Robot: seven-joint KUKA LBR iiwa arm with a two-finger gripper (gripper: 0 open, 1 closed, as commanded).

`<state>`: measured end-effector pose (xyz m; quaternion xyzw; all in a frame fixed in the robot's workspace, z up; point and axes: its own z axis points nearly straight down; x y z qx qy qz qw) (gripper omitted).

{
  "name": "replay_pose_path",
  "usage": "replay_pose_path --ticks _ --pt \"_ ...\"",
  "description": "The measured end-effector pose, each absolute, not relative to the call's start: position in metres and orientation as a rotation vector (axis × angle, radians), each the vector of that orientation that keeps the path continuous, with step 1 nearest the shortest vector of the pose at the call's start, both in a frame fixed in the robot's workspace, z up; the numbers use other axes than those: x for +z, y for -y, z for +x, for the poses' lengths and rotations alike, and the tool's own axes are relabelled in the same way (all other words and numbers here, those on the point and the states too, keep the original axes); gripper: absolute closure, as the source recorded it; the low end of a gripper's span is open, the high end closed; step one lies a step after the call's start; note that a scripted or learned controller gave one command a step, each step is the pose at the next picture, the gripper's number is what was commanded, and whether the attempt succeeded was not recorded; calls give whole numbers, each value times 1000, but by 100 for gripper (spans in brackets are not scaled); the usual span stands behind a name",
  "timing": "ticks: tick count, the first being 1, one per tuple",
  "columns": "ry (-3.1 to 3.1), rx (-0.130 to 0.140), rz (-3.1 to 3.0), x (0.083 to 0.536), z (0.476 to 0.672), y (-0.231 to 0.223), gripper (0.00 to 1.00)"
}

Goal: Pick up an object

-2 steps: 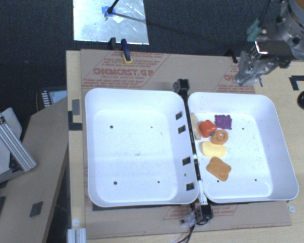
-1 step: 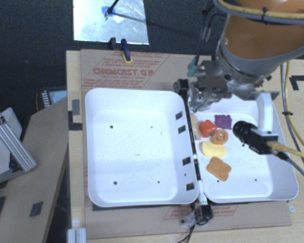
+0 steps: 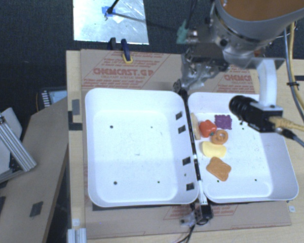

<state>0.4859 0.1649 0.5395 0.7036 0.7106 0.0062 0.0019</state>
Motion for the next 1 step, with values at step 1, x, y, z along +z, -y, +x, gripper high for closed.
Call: replay_pose_path --ticks 1 --pt "-2230 4 2212 535 499 -208 100"
